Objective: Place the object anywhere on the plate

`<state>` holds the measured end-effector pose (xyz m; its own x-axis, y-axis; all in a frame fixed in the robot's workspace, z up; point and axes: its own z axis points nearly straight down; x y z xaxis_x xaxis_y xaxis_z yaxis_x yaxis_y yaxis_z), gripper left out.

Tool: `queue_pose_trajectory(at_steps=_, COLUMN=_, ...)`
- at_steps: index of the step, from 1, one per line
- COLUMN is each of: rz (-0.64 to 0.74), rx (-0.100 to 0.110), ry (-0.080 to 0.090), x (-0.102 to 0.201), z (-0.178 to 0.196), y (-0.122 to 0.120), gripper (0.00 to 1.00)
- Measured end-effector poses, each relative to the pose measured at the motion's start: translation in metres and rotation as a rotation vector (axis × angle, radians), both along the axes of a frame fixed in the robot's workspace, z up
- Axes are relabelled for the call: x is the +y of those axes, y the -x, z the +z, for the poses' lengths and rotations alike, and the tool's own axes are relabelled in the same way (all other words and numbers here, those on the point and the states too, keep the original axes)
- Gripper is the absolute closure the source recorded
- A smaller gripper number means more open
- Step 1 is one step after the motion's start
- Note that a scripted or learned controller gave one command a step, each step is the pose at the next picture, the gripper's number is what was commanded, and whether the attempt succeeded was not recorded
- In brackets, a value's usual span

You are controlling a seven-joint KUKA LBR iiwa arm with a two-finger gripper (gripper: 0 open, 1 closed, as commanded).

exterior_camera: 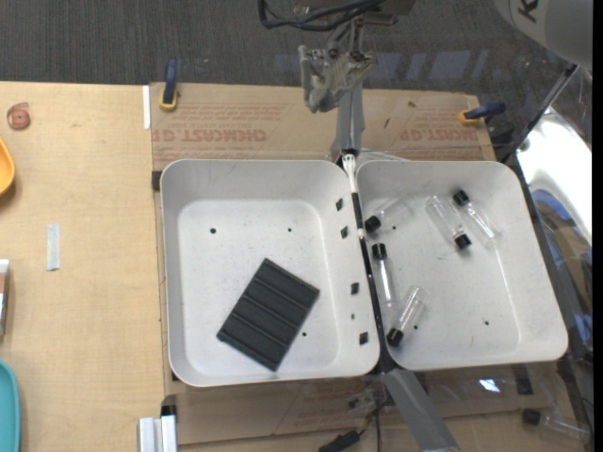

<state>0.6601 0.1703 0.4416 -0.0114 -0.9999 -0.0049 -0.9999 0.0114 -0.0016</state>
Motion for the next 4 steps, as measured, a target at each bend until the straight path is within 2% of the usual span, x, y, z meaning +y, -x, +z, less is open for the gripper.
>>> queue_pose_trajectory(at_steps=1, rz=0.951, rx=0.001, ry=-0.001, x=-0.032, z=-0.041, y=0.001, gripper=1.0)
queue_pose_trajectory(at_steps=2, rz=0.357, rx=-0.002, ry=0.0, x=-0.016, z=0.0, y=0.0, gripper=1.0)
queue_pose_trajectory(at_steps=3, rz=0.784, rx=0.001, ry=0.0, x=-0.015, z=-0.001, y=0.009, gripper=1.0)
queue_pose_trajectory(at_steps=4, rz=1.083, rx=-0.002, ry=0.0, x=-0.036, z=-0.001, y=0.0, gripper=1.0)
